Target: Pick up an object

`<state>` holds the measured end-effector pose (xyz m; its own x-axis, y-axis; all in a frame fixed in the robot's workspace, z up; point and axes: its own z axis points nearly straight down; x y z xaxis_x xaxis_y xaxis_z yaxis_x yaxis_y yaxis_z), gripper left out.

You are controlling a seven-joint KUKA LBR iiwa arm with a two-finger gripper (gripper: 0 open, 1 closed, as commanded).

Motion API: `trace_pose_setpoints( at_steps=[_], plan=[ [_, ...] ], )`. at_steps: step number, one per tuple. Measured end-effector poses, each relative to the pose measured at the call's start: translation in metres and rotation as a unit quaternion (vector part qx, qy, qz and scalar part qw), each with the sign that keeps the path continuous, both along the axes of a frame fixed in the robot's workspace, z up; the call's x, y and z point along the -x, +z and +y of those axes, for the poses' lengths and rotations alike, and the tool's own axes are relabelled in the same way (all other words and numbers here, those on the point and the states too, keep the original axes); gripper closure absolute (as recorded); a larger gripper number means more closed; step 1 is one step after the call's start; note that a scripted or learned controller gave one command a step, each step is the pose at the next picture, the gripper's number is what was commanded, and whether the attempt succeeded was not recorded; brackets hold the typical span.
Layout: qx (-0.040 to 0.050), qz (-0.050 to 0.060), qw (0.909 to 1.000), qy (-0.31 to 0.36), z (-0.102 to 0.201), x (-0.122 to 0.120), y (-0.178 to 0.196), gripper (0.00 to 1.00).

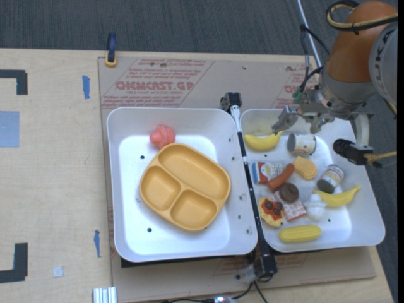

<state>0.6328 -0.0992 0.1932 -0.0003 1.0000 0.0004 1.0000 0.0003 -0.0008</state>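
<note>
While our gripper (297, 120) hangs over the right bin's (372, 229) far edge | fingers apparently spread, empty | banana (261, 141) may slip sideways.

- Two white bins: the left one (120, 188) and the right one (366, 229).
- One yellow divided plate (184, 187).
- One pink lump (162, 136).
- Two bananas (261, 141) (339, 197).
- One corn cob (300, 234).
- Two small cans (302, 144) (330, 178).
- One sausage (280, 177).
- One pizza slice (272, 211).
</note>
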Motion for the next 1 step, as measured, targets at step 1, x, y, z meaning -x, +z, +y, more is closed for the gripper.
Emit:
trace_pose_setpoints(
  at_steps=[1],
  plan=[
    [0.0004, -0.002, 1.0000, 0.000, -0.0154, 0.0098, -0.1073, 0.00]
  ],
)
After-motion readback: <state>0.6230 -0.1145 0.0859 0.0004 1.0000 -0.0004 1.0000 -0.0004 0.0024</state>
